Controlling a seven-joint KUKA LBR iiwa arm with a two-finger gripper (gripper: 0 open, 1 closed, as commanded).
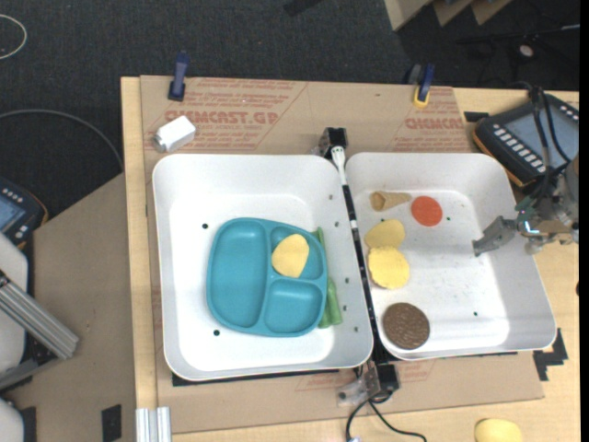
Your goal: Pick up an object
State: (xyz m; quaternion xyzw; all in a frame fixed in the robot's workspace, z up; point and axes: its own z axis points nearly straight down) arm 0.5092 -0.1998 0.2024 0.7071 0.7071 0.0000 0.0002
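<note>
The tool [490, 239] hovers at the right bin's [515, 339] right edge, bare floor between it and the orange disc [426, 212]. Its grip cannot be told; the arm is cut off.

The tool [491, 238] pokes in low at the frame's right edge, tilted leftward, wrist barely showing.
</note>
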